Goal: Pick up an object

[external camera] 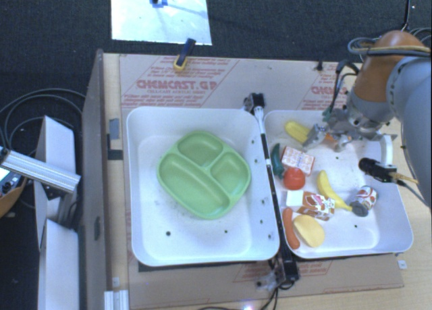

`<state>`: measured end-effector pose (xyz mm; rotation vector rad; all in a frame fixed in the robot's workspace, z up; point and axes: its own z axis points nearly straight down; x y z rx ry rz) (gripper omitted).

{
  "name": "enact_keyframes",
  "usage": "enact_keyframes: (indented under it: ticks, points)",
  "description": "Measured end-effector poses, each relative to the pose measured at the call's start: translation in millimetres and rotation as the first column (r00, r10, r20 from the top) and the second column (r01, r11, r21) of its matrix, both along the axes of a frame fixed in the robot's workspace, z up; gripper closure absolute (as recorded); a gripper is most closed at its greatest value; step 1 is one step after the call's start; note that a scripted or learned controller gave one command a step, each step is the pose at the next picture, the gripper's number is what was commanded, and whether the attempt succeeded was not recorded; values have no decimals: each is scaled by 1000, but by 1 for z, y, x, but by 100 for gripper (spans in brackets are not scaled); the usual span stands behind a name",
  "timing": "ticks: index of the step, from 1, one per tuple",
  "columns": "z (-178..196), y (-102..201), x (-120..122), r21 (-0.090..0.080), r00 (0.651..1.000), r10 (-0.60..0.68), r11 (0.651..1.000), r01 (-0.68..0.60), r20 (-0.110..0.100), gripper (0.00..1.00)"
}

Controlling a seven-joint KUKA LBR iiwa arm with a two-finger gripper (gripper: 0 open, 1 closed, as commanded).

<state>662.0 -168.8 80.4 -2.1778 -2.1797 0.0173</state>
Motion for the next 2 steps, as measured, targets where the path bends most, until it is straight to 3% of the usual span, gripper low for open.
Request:
enact_keyframes:
  ticks: [1,2]
  points:
    - [-1,-7,0,-22,1000,5,1000,-4,15,0]
    - [103,-37,9,-39,998,1,999,1,62,0]
